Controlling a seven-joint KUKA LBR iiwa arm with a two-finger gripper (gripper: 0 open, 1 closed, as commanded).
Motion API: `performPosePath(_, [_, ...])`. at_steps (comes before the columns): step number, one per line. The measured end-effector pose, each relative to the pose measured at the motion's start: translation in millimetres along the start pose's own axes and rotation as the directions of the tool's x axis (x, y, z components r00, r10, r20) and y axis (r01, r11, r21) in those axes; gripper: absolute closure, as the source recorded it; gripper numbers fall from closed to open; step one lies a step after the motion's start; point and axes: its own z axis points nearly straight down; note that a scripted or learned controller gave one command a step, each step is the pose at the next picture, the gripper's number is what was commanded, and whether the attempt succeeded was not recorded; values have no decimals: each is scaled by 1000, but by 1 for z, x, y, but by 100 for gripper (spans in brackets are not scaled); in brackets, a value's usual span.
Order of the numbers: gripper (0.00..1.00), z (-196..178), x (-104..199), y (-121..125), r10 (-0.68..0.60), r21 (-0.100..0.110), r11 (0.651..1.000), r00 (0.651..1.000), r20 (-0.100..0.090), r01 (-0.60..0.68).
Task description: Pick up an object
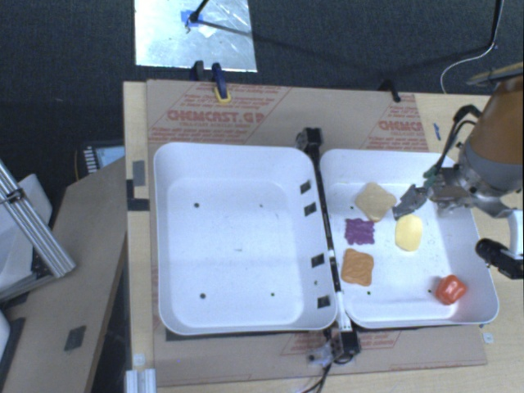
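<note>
- Yellow object (408, 233): rounded, pale yellow, lying on the floor of the right bin (467, 297), just below the gripper.
- Gripper (407, 204): dark fingers slanting down and to the left above the right bin, tips between the yellow object and the tan object; nothing is seen between them, and how far apart the jaws stand cannot be told.
- Tan object (375, 201): flat, beige, near the upper left of the right bin, just left of the gripper.
- Purple object (359, 231): small, below the tan object.
- Orange object (358, 267): flat, below the purple object, near the bin's left wall.
- Red object (449, 289): near the lower right corner of the right bin, well apart from the others.
- Left bin (164, 244): white, beside the right bin.
</note>
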Motion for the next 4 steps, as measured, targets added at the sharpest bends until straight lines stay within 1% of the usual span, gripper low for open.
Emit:
performPosePath(1, [0, 99, 45, -64, -1, 15, 1000, 1000, -6, 1])
performPosePath(2, [100, 83, 42, -58, 1, -2, 1000, 1000, 0, -1])
performPosePath(3, [100, 30, 110, -21, -10, -7, 1000, 1000, -4, 10])
performPosePath(4, [100, -41, 130, -12, -5, -8, 1000, 1000, -2, 5])
